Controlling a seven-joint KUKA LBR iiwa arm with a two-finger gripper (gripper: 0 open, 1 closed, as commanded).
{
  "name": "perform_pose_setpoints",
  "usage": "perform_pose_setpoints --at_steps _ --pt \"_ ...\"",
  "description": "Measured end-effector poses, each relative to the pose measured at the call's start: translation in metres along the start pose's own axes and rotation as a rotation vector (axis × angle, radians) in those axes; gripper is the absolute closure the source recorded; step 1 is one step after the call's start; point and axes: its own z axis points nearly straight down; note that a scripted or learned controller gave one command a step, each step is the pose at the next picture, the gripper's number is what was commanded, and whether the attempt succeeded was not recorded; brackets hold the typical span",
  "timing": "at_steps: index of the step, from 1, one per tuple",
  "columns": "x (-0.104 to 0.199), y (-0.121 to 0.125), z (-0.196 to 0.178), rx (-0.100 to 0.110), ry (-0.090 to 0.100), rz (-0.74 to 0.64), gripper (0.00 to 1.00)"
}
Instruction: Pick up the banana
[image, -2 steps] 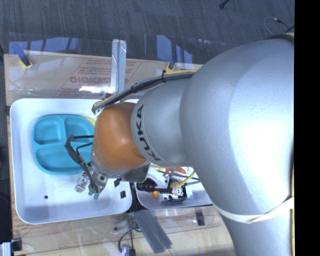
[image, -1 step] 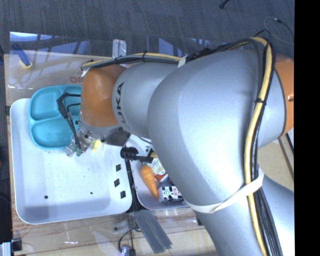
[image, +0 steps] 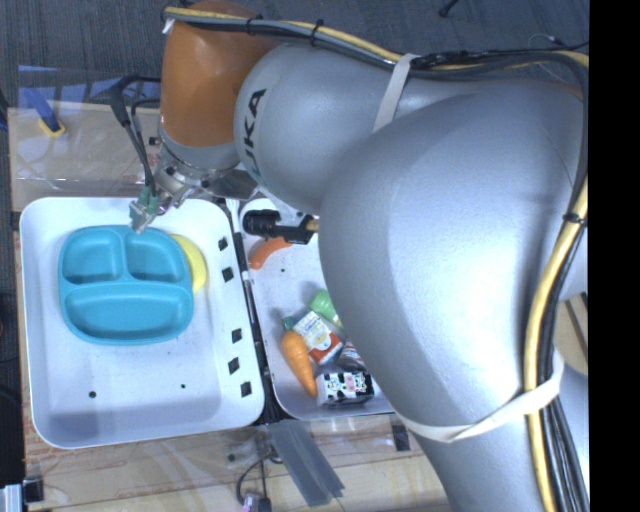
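The banana (image: 194, 258) is a yellow curve in the left bin (image: 120, 395), mostly hidden behind the right edge of a blue divided plate (image: 125, 283). My gripper (image: 143, 212) hangs over the back of the left bin, just above the plate's far rim and left of the banana. Its tips are small and greenish; nothing shows between them. The big grey arm with its orange band (image: 200, 80) covers much of the right bin.
The right bin (image: 290, 400) holds an orange carrot (image: 297, 362), a small carton (image: 317, 335), a green item (image: 323, 304), a black-and-white box (image: 345, 385) and an orange piece (image: 262, 252) at the back. A raised divider (image: 240, 300) separates the bins.
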Motion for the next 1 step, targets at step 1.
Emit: perform_pose_setpoints --at_steps 1 --pt "0.0188 -0.0544 0.0951 -0.002 0.003 -0.196 1.0"
